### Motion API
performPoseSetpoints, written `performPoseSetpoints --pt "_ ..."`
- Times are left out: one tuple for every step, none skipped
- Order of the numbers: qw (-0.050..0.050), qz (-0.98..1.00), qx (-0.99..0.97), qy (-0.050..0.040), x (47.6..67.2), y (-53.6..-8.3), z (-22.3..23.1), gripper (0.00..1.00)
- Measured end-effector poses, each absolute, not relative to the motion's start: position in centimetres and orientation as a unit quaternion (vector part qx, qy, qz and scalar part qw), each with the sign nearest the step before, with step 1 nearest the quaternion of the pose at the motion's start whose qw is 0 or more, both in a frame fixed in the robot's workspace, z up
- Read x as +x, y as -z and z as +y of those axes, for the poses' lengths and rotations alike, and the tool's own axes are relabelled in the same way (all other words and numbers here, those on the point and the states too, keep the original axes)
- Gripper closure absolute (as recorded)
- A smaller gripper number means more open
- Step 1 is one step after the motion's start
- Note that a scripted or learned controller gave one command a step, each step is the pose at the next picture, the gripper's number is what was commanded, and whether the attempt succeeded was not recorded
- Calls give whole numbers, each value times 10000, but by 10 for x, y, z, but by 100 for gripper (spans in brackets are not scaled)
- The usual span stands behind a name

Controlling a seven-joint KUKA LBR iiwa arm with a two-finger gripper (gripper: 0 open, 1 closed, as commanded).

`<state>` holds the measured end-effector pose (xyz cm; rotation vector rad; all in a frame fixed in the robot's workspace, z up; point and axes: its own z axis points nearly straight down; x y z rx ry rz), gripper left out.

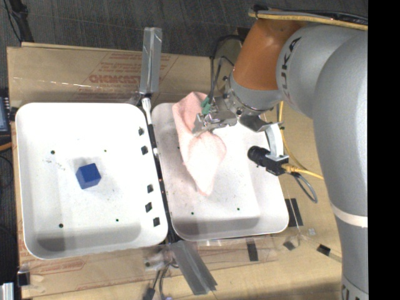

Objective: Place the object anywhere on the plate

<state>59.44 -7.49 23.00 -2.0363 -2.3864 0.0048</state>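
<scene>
Soft pink cloth (200,152) — crumpled, draped in smooth white bin (269,211)

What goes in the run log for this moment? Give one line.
arm: over right bin | claw: at pink cloth, grip unclear | blue cube: left bin

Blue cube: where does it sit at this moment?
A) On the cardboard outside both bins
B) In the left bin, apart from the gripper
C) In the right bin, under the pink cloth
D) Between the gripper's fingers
B: the blue cube rests on the floor of the left bin, while the gripper is over the pink cloth in the right bin.
</scene>
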Motion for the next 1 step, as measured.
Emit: performPoseSetpoints --pt "31 -8762 -4819 -19 598 -220 -25 100"
